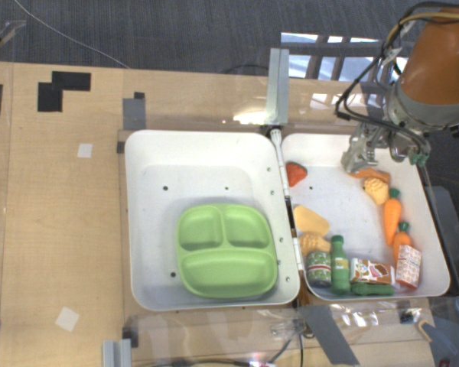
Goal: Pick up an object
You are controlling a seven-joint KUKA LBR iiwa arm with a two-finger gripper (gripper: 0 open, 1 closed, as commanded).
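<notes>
Toys are sitting unpicked, so the task is barely starting. Going left to right: the left bin is holding only a green tray. The right bin is holding a red piece, a yellow wedge, a green bottle, a croissant and a carrot. My gripper is hanging over the bin's far corner, just beside the croissant, gripping nothing that I can see; whether it is spread or closed I cannot tell. Descending, closing and lifting are all remaining.
</notes>
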